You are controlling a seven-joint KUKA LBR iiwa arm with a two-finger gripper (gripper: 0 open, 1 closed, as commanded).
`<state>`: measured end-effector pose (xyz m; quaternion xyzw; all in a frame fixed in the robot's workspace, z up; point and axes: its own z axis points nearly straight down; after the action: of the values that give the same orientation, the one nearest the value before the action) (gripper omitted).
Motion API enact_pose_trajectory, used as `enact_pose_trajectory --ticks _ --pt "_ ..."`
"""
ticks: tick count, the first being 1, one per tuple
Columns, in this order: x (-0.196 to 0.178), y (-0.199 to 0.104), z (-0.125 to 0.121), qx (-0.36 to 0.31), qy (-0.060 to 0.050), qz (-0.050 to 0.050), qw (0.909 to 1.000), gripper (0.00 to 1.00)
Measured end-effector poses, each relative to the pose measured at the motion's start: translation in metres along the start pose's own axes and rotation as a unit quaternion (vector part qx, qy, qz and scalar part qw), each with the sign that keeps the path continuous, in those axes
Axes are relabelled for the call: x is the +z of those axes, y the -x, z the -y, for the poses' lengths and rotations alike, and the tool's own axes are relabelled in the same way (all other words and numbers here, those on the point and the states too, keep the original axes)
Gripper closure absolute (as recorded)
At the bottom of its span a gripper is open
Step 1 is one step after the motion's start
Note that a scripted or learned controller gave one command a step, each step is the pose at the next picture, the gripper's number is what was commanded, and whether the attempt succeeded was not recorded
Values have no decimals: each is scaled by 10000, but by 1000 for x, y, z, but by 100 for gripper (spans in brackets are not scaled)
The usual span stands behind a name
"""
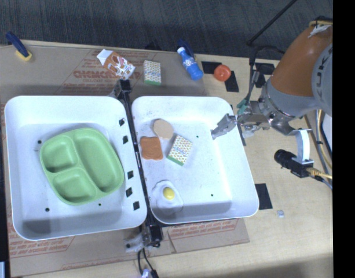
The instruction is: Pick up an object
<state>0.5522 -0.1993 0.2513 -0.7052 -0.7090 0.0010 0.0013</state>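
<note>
We see the tool (222, 126) over the right bin's (238, 181) right rim, and we cannot tell its state. The patterned block (180, 149), orange piece (151, 148) and egg (167, 194) crowd the bin's left side, leaving open floor on the right.

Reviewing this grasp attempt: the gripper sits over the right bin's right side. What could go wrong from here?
1. The orange-brown toast-like slab, tan round piece and patterned green-edged block crowd together, so closing on one may nudge its neighbours.
2. The gripper hovers near the right white bin's rim, well away from those pieces; a straight descent may catch nothing.
3. The fried-egg toy looks flat, which could be hard to pinch.
</note>
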Motion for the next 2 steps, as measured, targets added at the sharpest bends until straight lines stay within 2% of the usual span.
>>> enact_pose_trajectory --ticks 1,2 --pt "156 -54 40 -5 -20 -10 10000 0" --pt "159 -100 -35 -19 2 0 10000 0"
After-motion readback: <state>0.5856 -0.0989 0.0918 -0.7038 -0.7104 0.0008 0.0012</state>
